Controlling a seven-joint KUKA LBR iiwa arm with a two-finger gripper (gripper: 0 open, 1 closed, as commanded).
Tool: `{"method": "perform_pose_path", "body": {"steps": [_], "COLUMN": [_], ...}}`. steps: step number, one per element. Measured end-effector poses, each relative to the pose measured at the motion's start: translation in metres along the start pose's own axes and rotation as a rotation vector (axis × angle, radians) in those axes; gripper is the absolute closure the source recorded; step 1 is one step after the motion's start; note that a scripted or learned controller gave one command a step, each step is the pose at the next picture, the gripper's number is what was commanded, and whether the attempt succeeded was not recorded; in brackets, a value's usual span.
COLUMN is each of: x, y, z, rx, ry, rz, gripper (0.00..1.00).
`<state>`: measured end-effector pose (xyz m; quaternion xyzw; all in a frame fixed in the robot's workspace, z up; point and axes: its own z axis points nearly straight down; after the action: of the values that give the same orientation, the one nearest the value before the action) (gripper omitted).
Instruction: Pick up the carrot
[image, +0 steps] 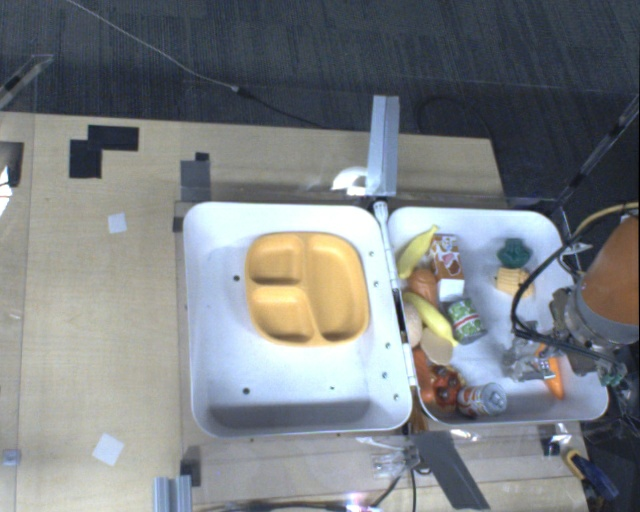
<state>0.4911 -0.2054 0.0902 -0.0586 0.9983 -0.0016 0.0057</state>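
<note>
The carrot (553, 380) is a small orange piece lying near the front right corner of the right bin (580, 408). My gripper (530, 362) hangs low over that corner, with its metal parts right beside the carrot's left end and touching or nearly touching it. The arm's orange band (615, 280) sits above it at the frame's right and hides part of the bin. Cables loop around the wrist.
The right bin also holds two bananas (431, 316), a green-labelled can (465, 322), a silver can (487, 400), a yellow block (511, 282), a green item (515, 251) and red items (440, 384). A tan divided plate (305, 287) lies in the left bin (215, 330).
</note>
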Motion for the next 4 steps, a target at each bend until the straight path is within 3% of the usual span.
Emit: {"method": "perform_pose_path", "body": {"steps": [1, 2, 3, 4], "x": [-0.032, -0.008, -0.017, -0.017], "y": [0.013, 0.0, -0.001, 0.0], "z": [-0.063, 0.0, 0.0, 0.0], "rx": [0.001, 0.0, -0.001, 0.004], "ry": [-0.004, -0.003, -0.001, -0.007], "rz": [-0.011, -0.285, -0.566, -0.714], "gripper": [1.0, 1.0, 1.0, 1.0]}}
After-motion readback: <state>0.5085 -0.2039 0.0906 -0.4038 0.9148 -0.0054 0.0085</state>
